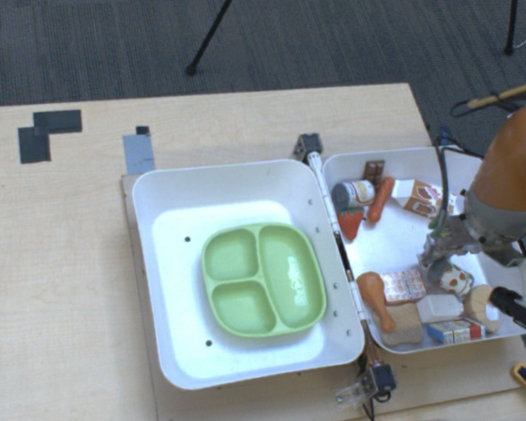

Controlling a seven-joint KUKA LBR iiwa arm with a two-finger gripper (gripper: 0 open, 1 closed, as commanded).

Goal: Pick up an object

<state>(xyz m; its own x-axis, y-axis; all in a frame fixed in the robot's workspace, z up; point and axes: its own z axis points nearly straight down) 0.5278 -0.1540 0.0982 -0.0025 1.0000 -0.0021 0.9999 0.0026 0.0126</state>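
Observation:
The right bin (399, 166) holds a heap of toy food. An orange carrot (380, 200) and a small can (352, 192) lie near its far left. A brown packet (421, 198) sits at the back. A chicken drumstick (375, 297) lies at the front left beside a brown slice (403, 321). A striped packet (404, 284) rests in the middle, and a blue and white box (454, 330) is at the front. My gripper (436, 264) reaches down from the right into the bin's right half, just beside the striped packet and above a round white piece (455, 280).
The left bin (170, 263) holds a green three-part plate (263, 280). Black tape patches (47, 133) mark the bench at the back left. A metal clamp (309, 146) sits where the two bins meet at the back. The arm's grey and orange body (519, 176) overhangs the right bin's right edge.

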